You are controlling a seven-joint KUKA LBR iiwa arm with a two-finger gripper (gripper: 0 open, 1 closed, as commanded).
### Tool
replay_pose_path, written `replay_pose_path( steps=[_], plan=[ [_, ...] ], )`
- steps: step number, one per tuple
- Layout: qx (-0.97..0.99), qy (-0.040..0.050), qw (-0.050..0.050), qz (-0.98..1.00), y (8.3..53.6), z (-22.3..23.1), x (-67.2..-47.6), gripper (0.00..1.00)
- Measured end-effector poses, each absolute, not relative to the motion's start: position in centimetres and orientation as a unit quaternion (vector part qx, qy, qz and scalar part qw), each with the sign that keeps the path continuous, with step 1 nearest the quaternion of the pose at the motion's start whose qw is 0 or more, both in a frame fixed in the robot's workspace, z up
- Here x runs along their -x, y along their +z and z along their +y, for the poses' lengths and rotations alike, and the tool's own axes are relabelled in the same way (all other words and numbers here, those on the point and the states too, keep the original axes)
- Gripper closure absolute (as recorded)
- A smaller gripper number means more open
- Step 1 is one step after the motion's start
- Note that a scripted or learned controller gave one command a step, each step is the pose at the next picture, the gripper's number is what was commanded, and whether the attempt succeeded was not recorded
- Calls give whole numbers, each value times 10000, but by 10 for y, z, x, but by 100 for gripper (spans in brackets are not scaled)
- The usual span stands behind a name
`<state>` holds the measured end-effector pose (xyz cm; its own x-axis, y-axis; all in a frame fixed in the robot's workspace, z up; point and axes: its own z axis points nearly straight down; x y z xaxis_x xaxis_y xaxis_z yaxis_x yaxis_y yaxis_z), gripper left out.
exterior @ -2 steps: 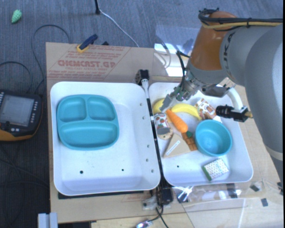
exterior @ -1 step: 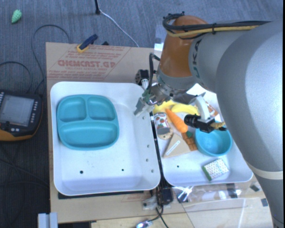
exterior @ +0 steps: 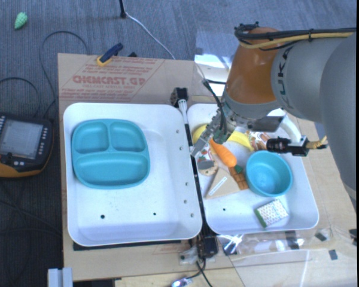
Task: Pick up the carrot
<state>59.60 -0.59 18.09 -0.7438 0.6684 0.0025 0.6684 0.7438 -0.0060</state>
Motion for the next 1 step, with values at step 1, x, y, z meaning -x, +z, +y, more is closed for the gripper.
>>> replay_pose_path(
  steps=[1],
  plan=[
    [3444,7,33,-9388,188,70,-565,100]
  ],
)
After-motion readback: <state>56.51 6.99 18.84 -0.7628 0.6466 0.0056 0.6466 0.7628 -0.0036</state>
